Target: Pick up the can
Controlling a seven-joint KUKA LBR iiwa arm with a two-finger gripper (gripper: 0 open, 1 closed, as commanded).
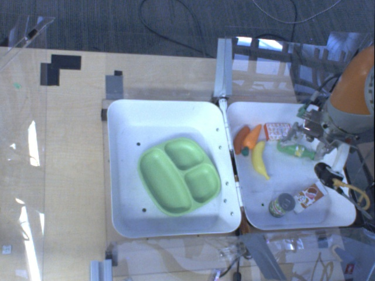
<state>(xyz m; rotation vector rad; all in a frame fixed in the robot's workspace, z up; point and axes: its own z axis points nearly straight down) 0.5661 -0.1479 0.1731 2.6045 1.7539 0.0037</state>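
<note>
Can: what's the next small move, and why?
Probably move the gripper toward the near edge of the right bin. It hovers over the green bottle at the far side, while the can stands upright near the front, beside a small carton.

Left white bin [123, 174]: pale green divided plate [179, 175]. Right white bin [345, 212]: silver-grey can [282, 205]; yellow banana [260, 160]; orange carrot [252, 137] beside a darker orange piece [241, 140]; red-and-white box [275, 131]; green bottle [296, 150]; brown-and-white carton [309, 197]. Arm [354, 95]: orange band over grey. Counter [58, 174]: light wood with black squares [58, 68].
</note>
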